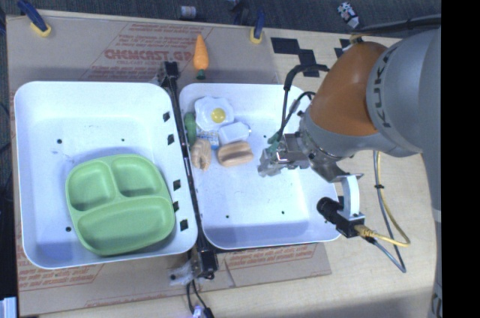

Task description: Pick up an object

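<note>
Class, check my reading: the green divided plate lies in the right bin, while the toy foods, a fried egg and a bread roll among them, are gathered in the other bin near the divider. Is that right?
Not quite. The camera view shows the green divided plate in the left bin, not the right. The rest stands: the fried egg and bread roll are gathered in the other bin, near the divider.

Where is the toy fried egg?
The toy fried egg lies in the right bin, near its back left corner. A bread-like toy sits just in front of it, and the claw is off to its right.
</note>
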You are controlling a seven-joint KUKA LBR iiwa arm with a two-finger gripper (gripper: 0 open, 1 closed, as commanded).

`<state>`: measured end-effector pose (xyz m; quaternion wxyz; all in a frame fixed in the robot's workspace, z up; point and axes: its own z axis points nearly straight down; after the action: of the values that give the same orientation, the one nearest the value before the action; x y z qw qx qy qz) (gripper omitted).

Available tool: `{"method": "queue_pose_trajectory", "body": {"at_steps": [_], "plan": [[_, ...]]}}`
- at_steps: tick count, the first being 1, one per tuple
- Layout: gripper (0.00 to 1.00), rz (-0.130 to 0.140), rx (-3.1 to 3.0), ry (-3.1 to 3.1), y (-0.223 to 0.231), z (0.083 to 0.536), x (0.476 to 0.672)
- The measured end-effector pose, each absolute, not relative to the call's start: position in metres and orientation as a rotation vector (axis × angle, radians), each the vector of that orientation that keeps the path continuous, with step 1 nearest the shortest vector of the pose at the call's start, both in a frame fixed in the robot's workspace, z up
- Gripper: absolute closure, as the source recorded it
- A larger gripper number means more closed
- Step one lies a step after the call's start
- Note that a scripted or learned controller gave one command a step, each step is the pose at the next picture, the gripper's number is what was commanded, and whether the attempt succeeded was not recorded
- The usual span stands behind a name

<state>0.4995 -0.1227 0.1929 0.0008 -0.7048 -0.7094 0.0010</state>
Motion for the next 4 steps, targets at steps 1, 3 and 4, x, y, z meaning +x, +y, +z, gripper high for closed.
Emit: {"method": "queue_pose_trajectory", "body": {"at_steps": [1,3,4], "plan": [[1.0,0.002,-2.217,-2.226,-0.175,0.18,0.498],[1.0,-0.001,-2.217,-2.228,-0.212,0.192,0.477],[1.0,-0.001,-2.217,-2.23,-0.204,0.228,0.478]]}}
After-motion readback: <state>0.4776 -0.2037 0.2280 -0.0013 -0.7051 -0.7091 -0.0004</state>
